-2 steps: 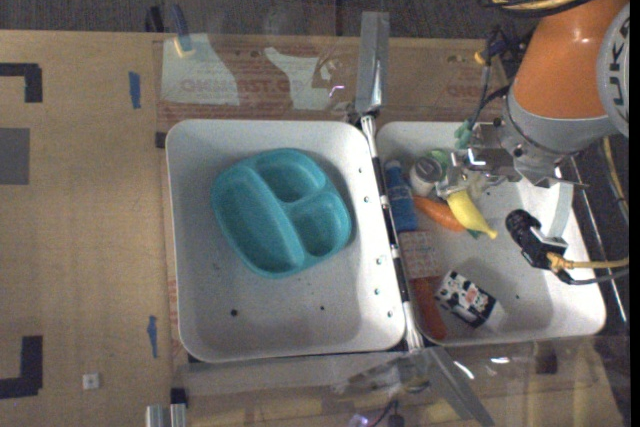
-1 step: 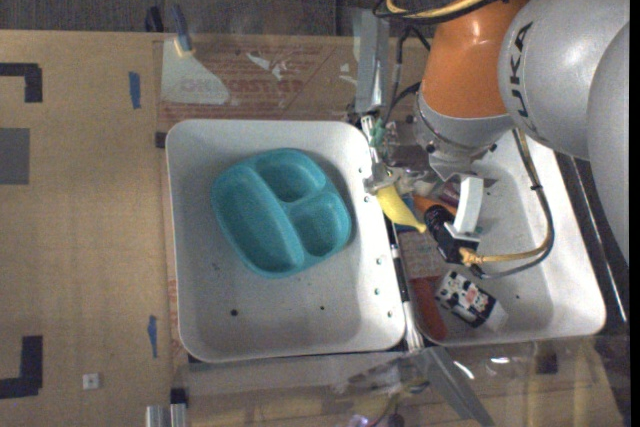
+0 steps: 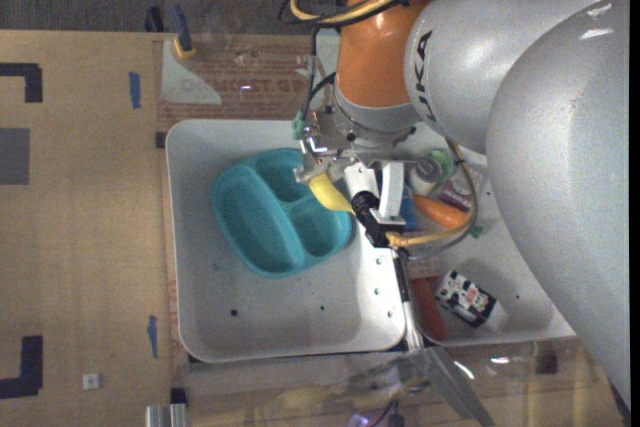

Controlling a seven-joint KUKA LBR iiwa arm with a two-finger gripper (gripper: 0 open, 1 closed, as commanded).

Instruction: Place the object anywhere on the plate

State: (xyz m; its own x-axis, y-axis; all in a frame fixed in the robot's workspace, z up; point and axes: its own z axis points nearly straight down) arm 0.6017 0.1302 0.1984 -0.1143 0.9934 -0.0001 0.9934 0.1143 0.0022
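Note:
A teal divided plate (image 3: pixel 278 215) lies in the left white bin (image 3: pixel 290 320), towards its far side. My gripper (image 3: pixel 318 177) hangs over the plate's right rim, under the orange band of the arm. A small yellow object (image 3: pixel 330 195), shaped like a banana, sticks out from between the fingers, which are shut on it. It is just above the plate's right compartment edge. The arm hides the gripper's upper part.
The right bin (image 3: pixel 520 320) holds an orange carrot-like piece (image 3: pixel 442 211), a blue item (image 3: pixel 407 211), a black-and-white carton (image 3: pixel 467 298) and a red item (image 3: pixel 424 307). The arm covers most of that bin. A yellow cable (image 3: pixel 430 237) loops beside the gripper.

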